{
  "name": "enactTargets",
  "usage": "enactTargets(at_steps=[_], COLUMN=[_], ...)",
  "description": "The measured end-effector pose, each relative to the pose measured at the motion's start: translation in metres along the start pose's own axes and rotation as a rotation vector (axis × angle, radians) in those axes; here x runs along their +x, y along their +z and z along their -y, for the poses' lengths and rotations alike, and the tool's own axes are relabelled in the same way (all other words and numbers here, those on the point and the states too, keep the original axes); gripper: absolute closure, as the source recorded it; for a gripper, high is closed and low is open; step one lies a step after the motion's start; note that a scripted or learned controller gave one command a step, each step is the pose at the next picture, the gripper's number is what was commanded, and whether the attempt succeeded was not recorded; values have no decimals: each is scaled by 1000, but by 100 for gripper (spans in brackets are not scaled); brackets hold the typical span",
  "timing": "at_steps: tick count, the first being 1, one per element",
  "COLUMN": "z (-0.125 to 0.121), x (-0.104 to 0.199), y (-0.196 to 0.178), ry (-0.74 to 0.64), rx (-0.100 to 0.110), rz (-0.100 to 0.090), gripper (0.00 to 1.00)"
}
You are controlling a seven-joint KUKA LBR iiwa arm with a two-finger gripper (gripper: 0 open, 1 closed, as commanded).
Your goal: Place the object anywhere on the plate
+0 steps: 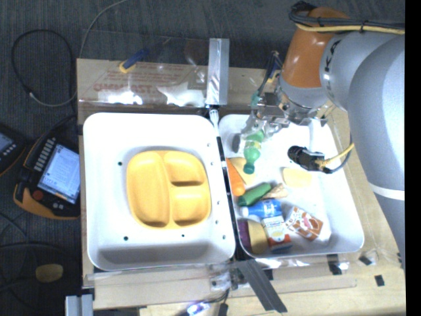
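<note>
Green bottle (250,155) sat between my pincer (255,134) fingers, held over rt bin (342,232); yellow plate (168,188) lay apart in left bin (105,176).

The yellow plate (169,187) lies open from above; toys crowd the right bin (342,232).

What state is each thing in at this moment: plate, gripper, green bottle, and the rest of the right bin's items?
Yellow plate: lying flat in the left bin, nothing on it.
Gripper: low over the right bin, at the green bottle.
Green bottle: in the right bin, right under the gripper.
Green cucumber: lying in the right bin.
Juice carton: lying on its side.
</note>
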State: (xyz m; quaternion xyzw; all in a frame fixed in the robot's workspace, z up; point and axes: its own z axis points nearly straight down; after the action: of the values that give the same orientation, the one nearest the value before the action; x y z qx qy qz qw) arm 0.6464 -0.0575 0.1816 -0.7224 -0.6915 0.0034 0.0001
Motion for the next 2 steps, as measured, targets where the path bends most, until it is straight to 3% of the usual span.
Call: enactTargets(at_steps=[1,2], z=[40,23], x=[108,134], y=[0,0], ry=[-144,-212], rx=[0,0], rz=[-5,-2], gripper=[100,100])
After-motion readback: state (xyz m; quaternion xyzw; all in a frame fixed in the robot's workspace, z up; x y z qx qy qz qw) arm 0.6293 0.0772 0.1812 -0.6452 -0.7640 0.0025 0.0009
